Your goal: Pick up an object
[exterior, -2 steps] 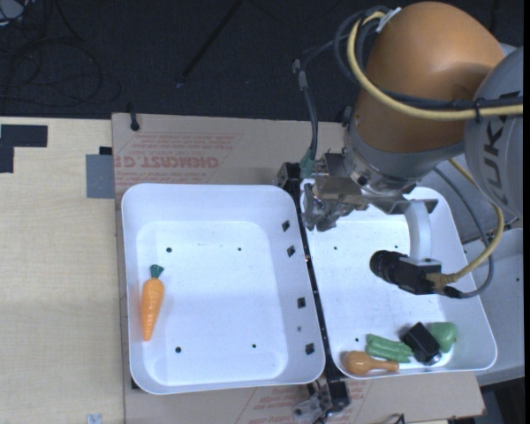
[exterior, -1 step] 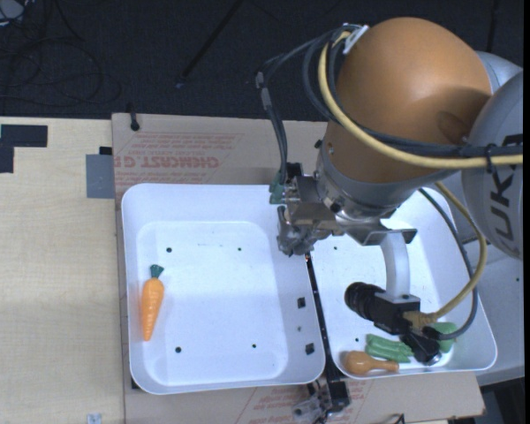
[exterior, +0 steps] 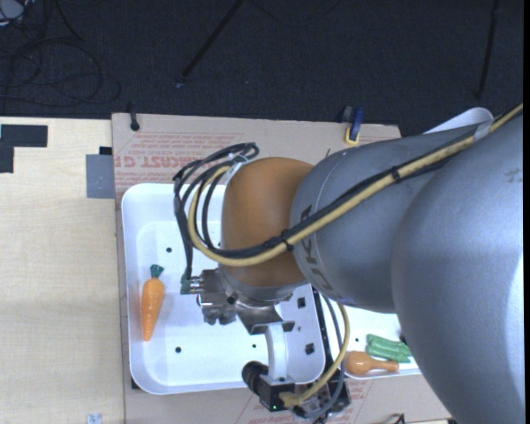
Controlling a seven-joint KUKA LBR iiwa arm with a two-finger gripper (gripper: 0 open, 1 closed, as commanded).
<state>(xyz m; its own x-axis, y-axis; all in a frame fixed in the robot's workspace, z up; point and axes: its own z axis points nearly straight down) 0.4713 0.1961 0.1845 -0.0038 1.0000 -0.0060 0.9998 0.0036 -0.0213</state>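
Observation:
A toy carrot (exterior: 151,301) with a green top lies near the left wall of the left white bin (exterior: 142,210). My gripper (exterior: 223,307) hangs over the middle of that bin, just right of the carrot and apart from it. The orange band and the grey arm cover most of the gripper from above. Nothing shows as held.
In the right bin, just past the arm's edge, lie a green bean-like toy (exterior: 388,348) and an orange pear-shaped toy (exterior: 368,363). The arm hides most of the right bin and the middle of the left one. Cardboard (exterior: 247,140) lies under the bins.

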